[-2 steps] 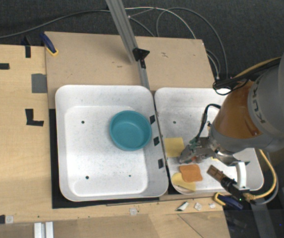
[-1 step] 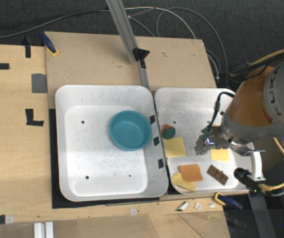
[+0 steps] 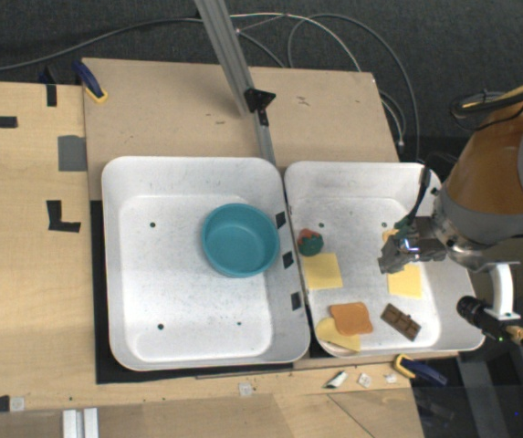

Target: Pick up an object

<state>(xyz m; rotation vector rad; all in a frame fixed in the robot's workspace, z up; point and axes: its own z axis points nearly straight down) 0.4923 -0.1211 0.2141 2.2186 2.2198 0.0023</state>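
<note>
My gripper [image 3: 394, 259] hangs low over the right side of the right bin [image 3: 352, 182], just left of a pale yellow square [image 3: 407, 282] and touching or nearly touching its upper left corner. Nothing shows between the fingers. In the same bin lie another yellow square [image 3: 322, 270], a small green and red lump [image 3: 310, 240], an orange slab [image 3: 350, 318] resting on a pale yellow piece [image 3: 336, 338], and a brown chocolate-like bar [image 3: 400, 321]. A teal bowl [image 3: 239, 239] sits in the left bin [image 3: 133, 245].
The arm's grey body with its orange band [image 3: 489, 181] overhangs the right bin's right rim. A slanted metal pole [image 3: 229, 48] and cables cross the back of the bench. Blue and yellow clamps sit at the back left [image 3: 89, 80] and front right [image 3: 418, 370].
</note>
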